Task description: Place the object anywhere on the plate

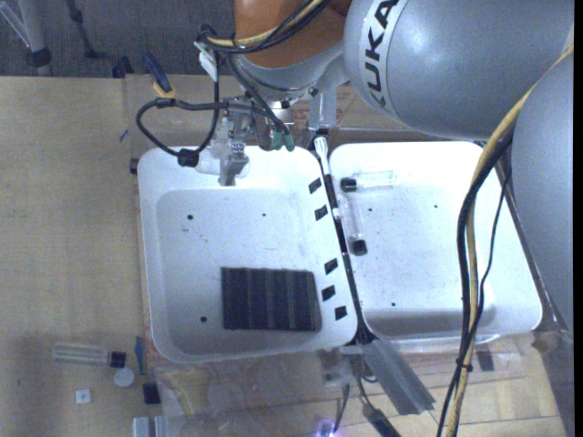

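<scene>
A wooden desk [64,244] carries two white bins. My jaws [230,167] hang over the left bin's [182,335] far edge; I cannot tell their state. The dark ribbed plate [271,299] lies bare, so placing remains undone. Clear tubes [351,217] rest in the right bin [428,262].

Pincer [230,167] above left bin [168,203] (rear) — plate [270,299]

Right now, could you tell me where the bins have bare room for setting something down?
Left bin: bare floor between the gripper and the dark ridged plate. Right bin: bare right of the clear tubes, which crowd the divider.
</scene>
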`<move>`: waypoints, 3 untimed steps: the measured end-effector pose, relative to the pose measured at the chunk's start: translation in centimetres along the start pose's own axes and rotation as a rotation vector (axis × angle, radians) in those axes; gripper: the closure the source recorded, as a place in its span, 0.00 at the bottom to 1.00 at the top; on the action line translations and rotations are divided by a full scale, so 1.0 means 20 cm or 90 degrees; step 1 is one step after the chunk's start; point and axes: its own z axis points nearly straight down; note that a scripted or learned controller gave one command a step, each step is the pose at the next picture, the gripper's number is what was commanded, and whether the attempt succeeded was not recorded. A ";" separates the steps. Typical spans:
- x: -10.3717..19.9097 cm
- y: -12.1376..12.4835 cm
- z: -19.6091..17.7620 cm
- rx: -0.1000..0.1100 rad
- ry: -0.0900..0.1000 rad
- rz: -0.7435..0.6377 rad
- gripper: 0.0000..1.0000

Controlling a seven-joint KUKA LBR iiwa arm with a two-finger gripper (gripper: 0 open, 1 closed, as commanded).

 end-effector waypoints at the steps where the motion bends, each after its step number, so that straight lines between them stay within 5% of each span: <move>1: 0.06 -0.31 -0.32 0.001 -0.001 0.025 1.00; 2: -0.09 -0.34 0.43 0.000 0.002 0.008 1.00; 3: -0.09 -0.55 0.00 0.000 -0.001 -0.259 1.00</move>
